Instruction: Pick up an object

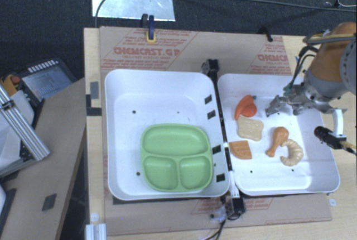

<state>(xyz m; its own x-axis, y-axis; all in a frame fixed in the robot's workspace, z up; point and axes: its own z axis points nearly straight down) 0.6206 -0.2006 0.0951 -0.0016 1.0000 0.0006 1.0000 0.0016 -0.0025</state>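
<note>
We count two shallow white bins: the left bin (120,121) and the right bin (312,177). The left bin contains one green divided plate (176,156), which has three compartments. The right bin contains five toy food items: one red-orange pepper (245,106), one pale bread slice (250,128), one orange wedge (240,149), one chicken drumstick (277,139) and one croissant (292,152).

Red "CHEMCAST GP" print, repeated, on brown sheet (184,46) under bins; other lettering unreadable.
</note>
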